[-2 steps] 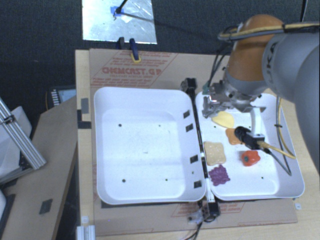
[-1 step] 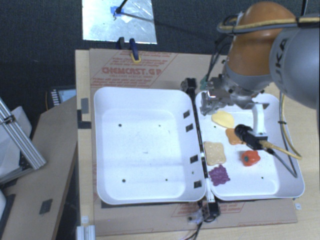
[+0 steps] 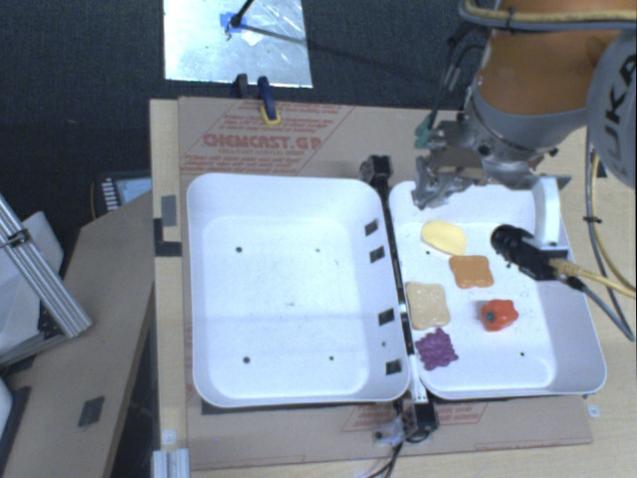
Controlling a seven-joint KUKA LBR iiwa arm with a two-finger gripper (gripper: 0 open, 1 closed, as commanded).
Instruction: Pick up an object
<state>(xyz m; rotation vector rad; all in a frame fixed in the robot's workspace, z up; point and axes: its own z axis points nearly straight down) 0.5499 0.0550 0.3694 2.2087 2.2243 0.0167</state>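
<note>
White bins (image 3: 299, 192) | cardboard-topped bench (image 3: 299, 132) | dark floor (image 3: 80, 48)

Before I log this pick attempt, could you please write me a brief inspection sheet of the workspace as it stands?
Surface: two white bins, left bin and right bin, on a cardboard sheet.
Job's things: in the right bin, yellow piece, orange piece, tan piece, red-orange piece, purple piece.
Clutter: nothing seen.
Grippers: gripper above the right bin's far left corner; nothing seen held.
Cables: yellow cable over the right bin.
Surroundings: foil sheet, aluminium rail.
</note>
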